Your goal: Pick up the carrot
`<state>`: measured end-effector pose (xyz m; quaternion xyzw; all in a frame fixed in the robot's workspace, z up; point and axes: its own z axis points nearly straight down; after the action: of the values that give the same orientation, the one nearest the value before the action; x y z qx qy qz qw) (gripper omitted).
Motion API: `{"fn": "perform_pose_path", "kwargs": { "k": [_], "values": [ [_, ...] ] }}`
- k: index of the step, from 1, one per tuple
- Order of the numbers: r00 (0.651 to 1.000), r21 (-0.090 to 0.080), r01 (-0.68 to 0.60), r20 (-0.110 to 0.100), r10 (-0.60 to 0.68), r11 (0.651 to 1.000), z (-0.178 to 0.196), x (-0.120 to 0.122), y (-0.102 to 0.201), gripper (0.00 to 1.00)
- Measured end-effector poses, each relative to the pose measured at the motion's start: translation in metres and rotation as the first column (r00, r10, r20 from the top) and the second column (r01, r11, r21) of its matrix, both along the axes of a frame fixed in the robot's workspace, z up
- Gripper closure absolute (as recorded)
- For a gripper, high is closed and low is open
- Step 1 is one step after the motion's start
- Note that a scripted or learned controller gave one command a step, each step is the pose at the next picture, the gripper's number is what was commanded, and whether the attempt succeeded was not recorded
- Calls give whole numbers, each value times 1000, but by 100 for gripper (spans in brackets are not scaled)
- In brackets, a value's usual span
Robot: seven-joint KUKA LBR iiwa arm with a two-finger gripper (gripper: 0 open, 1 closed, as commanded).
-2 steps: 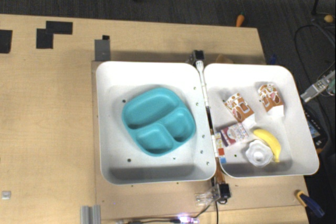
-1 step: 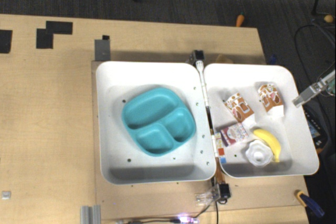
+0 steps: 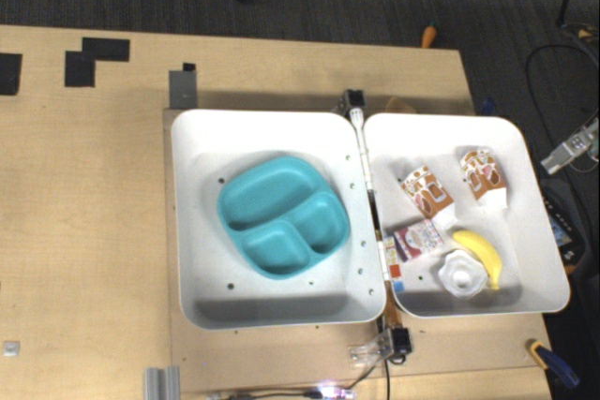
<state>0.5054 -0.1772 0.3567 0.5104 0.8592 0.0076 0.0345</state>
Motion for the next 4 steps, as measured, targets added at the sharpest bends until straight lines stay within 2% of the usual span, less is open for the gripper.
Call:
{"fn": "perform_pose_path", "kwargs": {
  "k": [1, 2, 3, 4],
  "values": [
    [1000, 0, 0, 0, 0, 1000, 0, 0, 0, 0],
    [1000, -4, -6, 12, 6, 1000, 13, 3, 0, 100],
    [1000, -4, -5, 12, 5, 1000, 13, 3, 0, 0],
    [985, 16, 166, -46, -165, 986, 119, -17, -30, 0]
  ]
}}
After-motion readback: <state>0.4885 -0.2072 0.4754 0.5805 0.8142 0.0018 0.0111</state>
